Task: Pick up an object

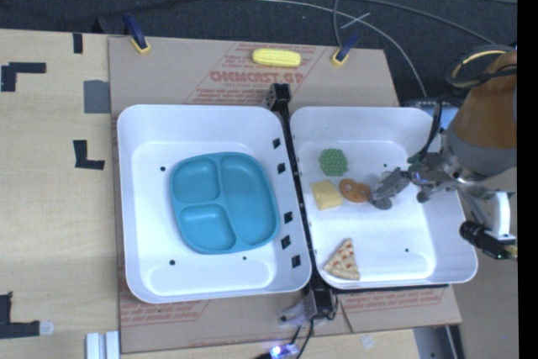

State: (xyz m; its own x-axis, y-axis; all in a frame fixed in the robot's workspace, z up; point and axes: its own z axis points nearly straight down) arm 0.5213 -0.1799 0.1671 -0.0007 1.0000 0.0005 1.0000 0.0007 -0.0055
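Observation:
The right bin point(437, 261) holds a green round toy point(334, 161), a yellow cheese block point(327, 195), a brown pretzel-like piece point(355, 191) and a pizza slice point(342, 260). My gripper point(385, 192) reaches in from the right, low over the bin floor, its tip just right of the brown piece. Nothing shows between its fingers.
The left bin point(139, 139) holds a blue divided plate point(224, 203). A yellow corn toy point(276, 57) lies on the cardboard behind the bins. Two blue-and-yellow clamps point(134, 36) pin the cardboard's back edge. Cables run across the dark floor behind.

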